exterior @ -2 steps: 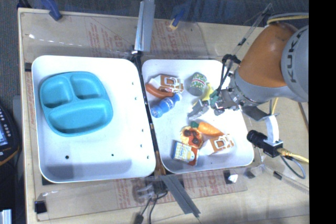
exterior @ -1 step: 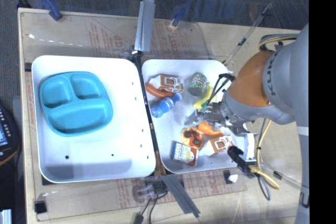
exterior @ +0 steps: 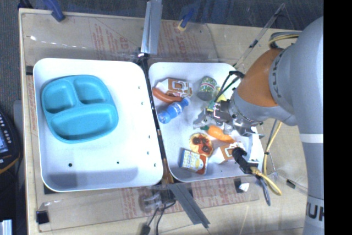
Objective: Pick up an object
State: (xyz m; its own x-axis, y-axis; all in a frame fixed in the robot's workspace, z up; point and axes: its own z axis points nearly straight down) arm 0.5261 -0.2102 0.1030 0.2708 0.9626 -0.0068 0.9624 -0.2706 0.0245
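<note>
One carrot [exterior: 219,132] lies just beside gripper [exterior: 212,114].

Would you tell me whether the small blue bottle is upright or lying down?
Lying down: the blue bottle rests on its side in the right bin.

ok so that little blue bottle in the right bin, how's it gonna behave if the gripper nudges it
The blue bottle lies on its side, so it probably rolls when nudged. It looks small and plastic, so likely light. The hot dog beside it might stop it.

The right bin [exterior: 165,170] looks crowded around the arm [exterior: 275,85], with bare floor toward nine o'clock beside the blue bottle [exterior: 171,111].
</note>
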